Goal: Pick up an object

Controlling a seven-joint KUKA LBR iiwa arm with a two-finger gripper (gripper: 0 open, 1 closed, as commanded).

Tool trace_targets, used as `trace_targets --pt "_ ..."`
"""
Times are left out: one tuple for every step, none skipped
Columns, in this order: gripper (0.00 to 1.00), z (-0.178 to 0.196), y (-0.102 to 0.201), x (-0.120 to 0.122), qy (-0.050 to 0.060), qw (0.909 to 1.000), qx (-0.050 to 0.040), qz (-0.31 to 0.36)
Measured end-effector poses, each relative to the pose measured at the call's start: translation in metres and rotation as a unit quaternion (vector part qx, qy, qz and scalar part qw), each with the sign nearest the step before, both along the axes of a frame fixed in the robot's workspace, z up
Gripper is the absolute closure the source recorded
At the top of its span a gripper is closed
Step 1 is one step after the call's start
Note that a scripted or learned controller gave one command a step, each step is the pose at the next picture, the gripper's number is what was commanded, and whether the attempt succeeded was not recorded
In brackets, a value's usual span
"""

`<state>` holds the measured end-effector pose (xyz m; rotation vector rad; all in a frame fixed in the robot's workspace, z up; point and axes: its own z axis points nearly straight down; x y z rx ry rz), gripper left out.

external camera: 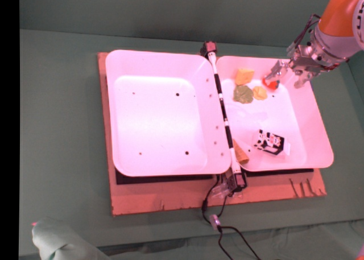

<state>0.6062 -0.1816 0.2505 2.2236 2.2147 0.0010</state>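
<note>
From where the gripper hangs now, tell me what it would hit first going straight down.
Probably the small red object just under the gripper, in the right bin; depth is hard to judge.

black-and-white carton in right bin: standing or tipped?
Tipped. The black-and-white carton lies flat on the floor of the right bin, its broad printed face up, near the front edge.

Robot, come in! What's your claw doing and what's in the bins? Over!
Claw over right bin, by a red piece. Nothing seen gripped. Yellow piece, green piece, orange piece close beside it.
</note>
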Motion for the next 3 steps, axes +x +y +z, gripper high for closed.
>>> trace_targets --pt "0.0 0.0 0.0 0.0 0.0 1.0 0.0 0.0" --pt "0.0 -0.059 0.001 0.005 0.003 1.0 0.0004 0.0" --pt "0.0 -0.118 -0.004 -0.001 0.004 1.0 0.0005 0.0"
